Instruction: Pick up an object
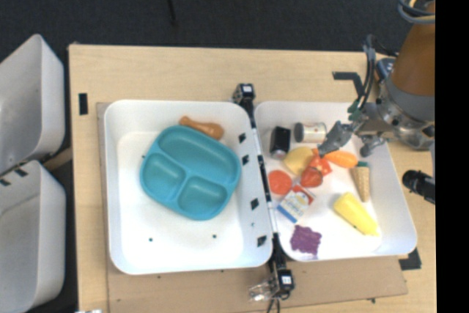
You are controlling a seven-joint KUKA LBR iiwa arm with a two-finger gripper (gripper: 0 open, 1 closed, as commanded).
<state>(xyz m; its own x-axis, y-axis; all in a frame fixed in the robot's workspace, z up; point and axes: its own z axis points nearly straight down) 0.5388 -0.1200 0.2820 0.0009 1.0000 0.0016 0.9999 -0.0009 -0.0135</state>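
Two shallow white bins sit side by side on a pale wooden bench (183, 70), with dark carpeted floor beyond it and white padded shapes at the left edge. The left bin (121, 231) carries a teal divided plate (190, 172) and, just behind it, a brown toy drumstick (201, 127). The right bin (392, 231) holds a cluster of toy foods: a yellow corn cob (357, 214) lying with its long axis slanting from upper left to lower right, an ice-cream cone (362, 182) with its long axis nearly up and down the view, purple grapes (305, 240), an orange disc (279, 182), a red strawberry (313, 176), a pale yellow piece (297, 159), a black block (280, 141) and a small can (311, 132) on its side. The claw (352, 137) hangs over the right bin's far side, just above an orange piece (340, 157); whether its fingers are spread or closed I cannot tell.
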